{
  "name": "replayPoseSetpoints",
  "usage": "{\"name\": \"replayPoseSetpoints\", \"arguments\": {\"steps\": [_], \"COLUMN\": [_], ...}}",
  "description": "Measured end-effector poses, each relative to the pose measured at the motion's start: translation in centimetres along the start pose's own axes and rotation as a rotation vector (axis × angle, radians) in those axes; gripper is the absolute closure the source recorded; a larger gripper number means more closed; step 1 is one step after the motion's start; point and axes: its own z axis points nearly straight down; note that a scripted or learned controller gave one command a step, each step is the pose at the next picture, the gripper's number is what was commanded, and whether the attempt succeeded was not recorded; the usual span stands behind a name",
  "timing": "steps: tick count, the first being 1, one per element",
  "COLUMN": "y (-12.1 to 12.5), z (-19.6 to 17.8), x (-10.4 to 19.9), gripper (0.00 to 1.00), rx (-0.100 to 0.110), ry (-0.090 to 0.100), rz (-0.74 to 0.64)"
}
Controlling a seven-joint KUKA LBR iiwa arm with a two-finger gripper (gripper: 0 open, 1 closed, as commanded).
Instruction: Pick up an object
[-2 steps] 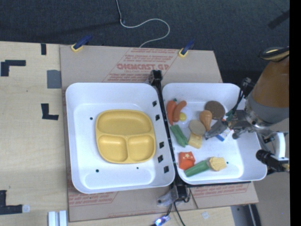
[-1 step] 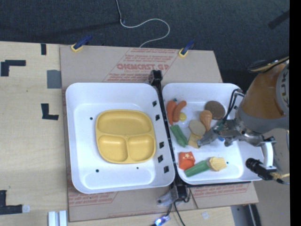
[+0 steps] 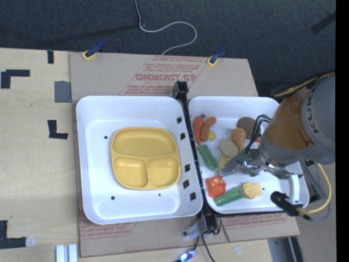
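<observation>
Claw point(image 3: 233, 165) low in right bin point(image 3: 283, 203), grip state unclear, among toy food; red pepper point(image 3: 216, 186) at its 7 o'clock, corn cob point(image 3: 251, 189) at 5. Yellow divided plate point(image 3: 145, 158) in left bin point(image 3: 90, 146).

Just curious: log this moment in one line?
gripper low in right bin | among toy food | nothing seen held | yellow tray in left bin

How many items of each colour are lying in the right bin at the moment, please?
Red/orange: 3 (two sausages, red pepper)
Green: 2 (green pod, corn husk)
Tan/brown/yellow: about 5, partly hidden by the arm
Total: about 10
</observation>
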Motion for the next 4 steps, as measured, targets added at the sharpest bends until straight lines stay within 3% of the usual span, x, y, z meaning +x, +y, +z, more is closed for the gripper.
{"name": "replayPoseSetpoints", "arguments": {"steps": [1, 2, 4], "y": [0.0, -0.1, -0.2], "z": [0.2, -0.5, -10.4], "x": [0.0, -0.1, -0.6], "gripper": [0.00, 1.00, 1.00], "rx": [-0.005, 0.000, -0.006], "ry": [-0.001, -0.001, -0.002], "rz": [0.001, 0.000, 0.000]}}
